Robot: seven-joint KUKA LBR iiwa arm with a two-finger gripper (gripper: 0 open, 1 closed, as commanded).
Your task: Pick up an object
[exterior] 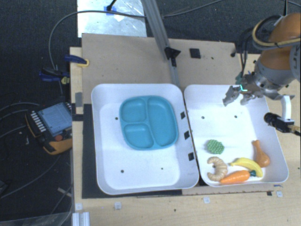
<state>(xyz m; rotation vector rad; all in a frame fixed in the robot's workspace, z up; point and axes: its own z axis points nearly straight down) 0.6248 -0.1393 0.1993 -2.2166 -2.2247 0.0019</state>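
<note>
Toy food cluster sitting in the near right corner of the right bin (197,95): green ball (216,147), croissant (217,168), carrot (234,177), banana (247,164), drumstick (261,154). Nothing picked yet.

Gripper (237,96) hovering over the far end of the same bin, well apart from every item. Carrying nothing. Finger state: cannot tell, too small and foreshortened at this slant.

Left bin (101,126) holding only a blue divided plate (148,122); not relevant unless aiming there by mistake.

Risks, judging from the layout:
- Croissant, carrot and banana lying touching or nearly so. Descending on one probably meaning nudging a neighbour, or wedging a finger between two and closing on neither.
- Carrot and banana hugging the near wall. Likely fouling a finger on the rim, or pushing the item up against the wall instead of pinching it.
- Drumstick close to the right wall, same clearance problem.
- Rounded, smooth-looking shapes: likely rolling or squirting out under an off-centre pinch.
- Green ball standing just apart from the rest, looking like the cleanest target; still round, so needing centring.

Also watching the cable (276,121) hanging beside the wrist: possibly snagging or dragging during a reach toward the near corner.
</note>
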